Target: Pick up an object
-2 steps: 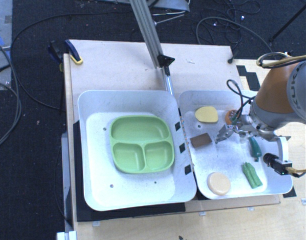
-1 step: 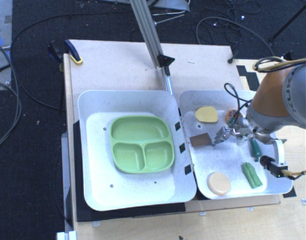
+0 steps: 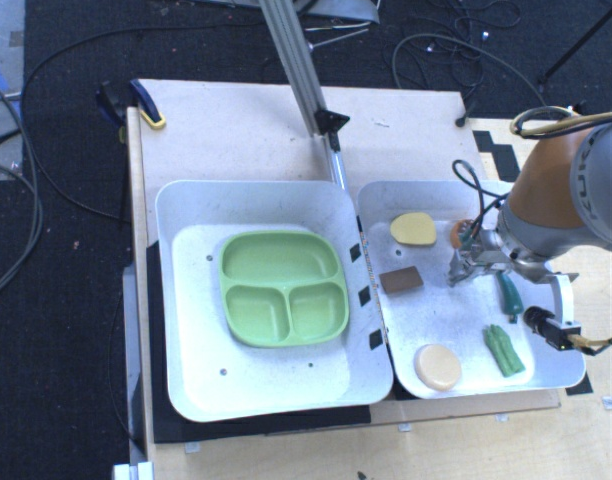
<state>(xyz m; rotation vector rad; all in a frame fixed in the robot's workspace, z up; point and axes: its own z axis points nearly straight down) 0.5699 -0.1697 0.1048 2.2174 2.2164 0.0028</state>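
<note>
Two white bins sit side by side on the bench. The left bin (image 3: 186, 268) holds a green divided tray (image 3: 284, 288). In the right bin (image 3: 436, 313) lie a yellow piece (image 3: 413, 229) at the far side, a brown block (image 3: 401, 280) near the left wall, a cream disc (image 3: 438, 366) at the near edge and a green piece (image 3: 504, 350) to its right. The gripper (image 3: 464, 266) hangs over the right bin's middle, right of the brown block.
</note>
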